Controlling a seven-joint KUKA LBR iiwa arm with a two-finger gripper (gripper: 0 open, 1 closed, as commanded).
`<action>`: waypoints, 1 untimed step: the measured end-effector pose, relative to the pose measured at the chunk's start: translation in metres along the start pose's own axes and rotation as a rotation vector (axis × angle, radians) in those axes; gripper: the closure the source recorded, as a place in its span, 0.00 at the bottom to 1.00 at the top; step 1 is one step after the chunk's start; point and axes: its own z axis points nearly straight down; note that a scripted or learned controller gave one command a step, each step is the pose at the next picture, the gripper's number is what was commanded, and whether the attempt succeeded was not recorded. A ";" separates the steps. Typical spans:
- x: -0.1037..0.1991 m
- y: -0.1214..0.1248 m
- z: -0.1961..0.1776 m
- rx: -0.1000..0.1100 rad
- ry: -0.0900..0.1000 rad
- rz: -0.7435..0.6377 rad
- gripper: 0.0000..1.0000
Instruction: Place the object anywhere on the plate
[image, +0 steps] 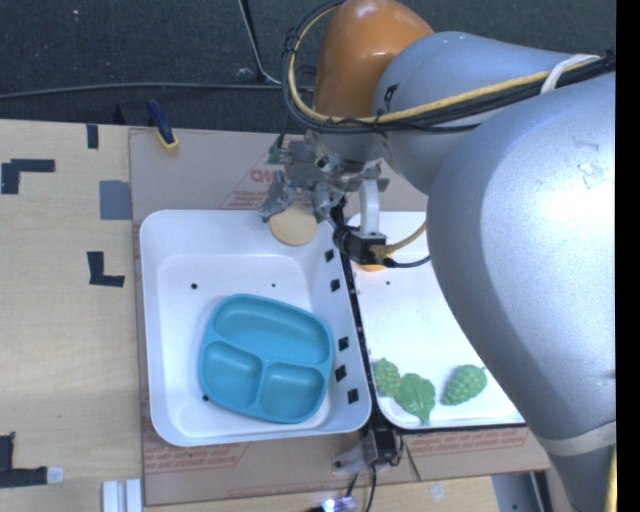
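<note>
Just under the claw (297, 205) sat a round tan thing (293, 229), up at the far edge of the left bin (165, 300). It touched the claw's tips, but I could not tell if the claw had pinched it or how wide the claw was. The big grey arm (530, 230) came in from the right, with an orange band (365, 50) above the wrist. Nearer the front of the left bin lay a blue plate (266, 357) with three parts in it, well apart from the tan thing. In the right bin (420, 310) were three green bumpy things (425, 387) in a row near the front edge. Both bins sat on brown cardboard (200, 170) on the counter (60, 300).
</note>
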 end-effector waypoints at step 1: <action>0.006 0.002 0.006 0.001 -0.002 0.003 1.00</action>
